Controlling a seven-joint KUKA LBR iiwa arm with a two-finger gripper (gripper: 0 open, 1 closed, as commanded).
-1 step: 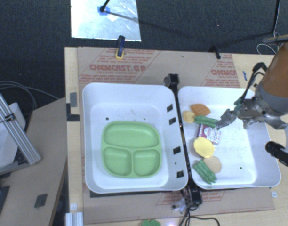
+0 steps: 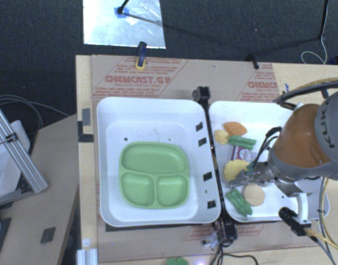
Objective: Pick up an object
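- Gripper (image 2: 247,173) sits low in the right bin (image 2: 268,110), beside the yellow toy (image 2: 235,169), probably lining up a grab.
- Can't tell its state, honestly.
- Green tray (image 2: 154,174) waits in the left bin (image 2: 152,106).

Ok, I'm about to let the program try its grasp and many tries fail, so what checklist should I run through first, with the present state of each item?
1. Gripper is over the right bin: ok.
2. Objects to pick lie in that bin: ok. An orange piece, a green piece, a yellow piece, a beige round piece and another green piece.
3. One target stands apart: not ok; they lie crowded together.
4. Something is between the gripper's tips: cannot tell.
5. Green divided tray in the left bin is away from the arm: ok.
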